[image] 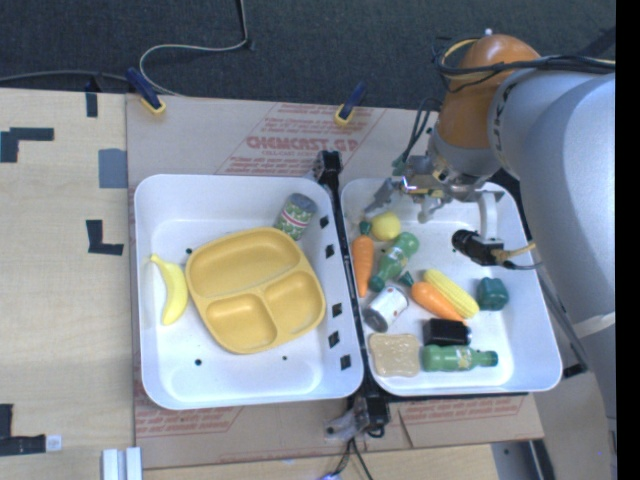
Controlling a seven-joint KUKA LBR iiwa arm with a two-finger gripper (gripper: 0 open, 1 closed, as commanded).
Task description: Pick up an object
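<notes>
My gripper (405,200) hangs over the back of the right bin (530,368), just behind a yellow lemon (385,228). Its fingers stand open with nothing between them. In front of the lemon lie an orange carrot (362,262) and a small green bottle (394,259). Further forward are a silver can (385,308), a second carrot (436,300), a corn cob (453,290), a teal pepper (491,293), a black block (446,331), a green bottle (459,358) and a slice of bread (395,354).
The left bin (165,368) holds a yellow divided plate (255,288), a banana (172,288) by its left wall and a green can (296,215) at the back. The arm's grey body (570,168) covers the right side.
</notes>
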